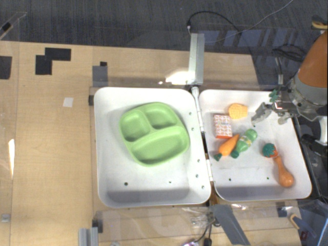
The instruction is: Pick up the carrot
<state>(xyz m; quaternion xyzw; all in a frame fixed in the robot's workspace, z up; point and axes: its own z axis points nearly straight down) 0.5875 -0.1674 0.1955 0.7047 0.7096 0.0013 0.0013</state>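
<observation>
Down at the front of the right bin (pixel 302 188) lies a wooden-handled toy with a green head (pixel 277 164), and just left of it the carrot (pixel 227 146) rests tilted against a green bottle (pixel 243 142), below a small pink box (pixel 222 125) and a yellow round piece (pixel 237 110). Over the bin's far right corner hangs the gripper (pixel 270 109), fingers spread apart with nothing between them, well clear of the carrot. A green divided plate (pixel 152 132) sits in the left bin (pixel 107 183).
</observation>
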